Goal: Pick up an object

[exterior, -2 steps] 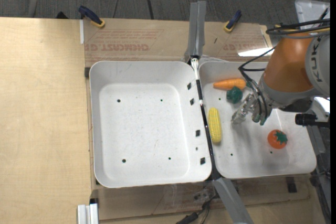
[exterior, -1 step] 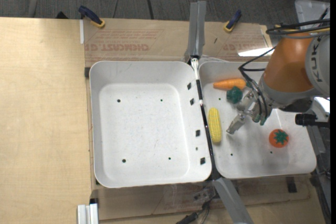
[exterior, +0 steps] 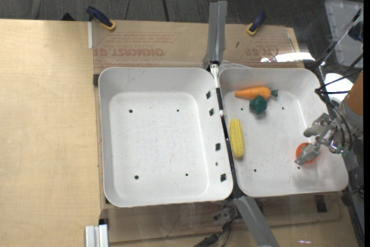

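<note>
The end effector [exterior: 312,144] hangs low over the right-hand shallow white plastic bin [exterior: 289,185], near its right wall, and the small round red-orange toy fruit [exterior: 304,154] sits right at its metal tips, touching or all but touching them from just below and to the left. Whether those tips are spread or pinched I cannot tell from here, and I would not say it has the fruit. That fruit looks the likeliest target; being round, it has no long axis to line up with. Well apart to the left lie a yellow toy corn cob [exterior: 236,137], lengthwise along the bin's left wall, an orange toy carrot [exterior: 254,92] lying crosswise, and a dark green knobbly toy vegetable [exterior: 258,105] just beneath the carrot. The brown cardboard sheet [exterior: 136,46] on the table behind the left bin [exterior: 110,124] carries red print that reads as "CHEMCOT", seen upside down, with more letters too faint to read
</note>
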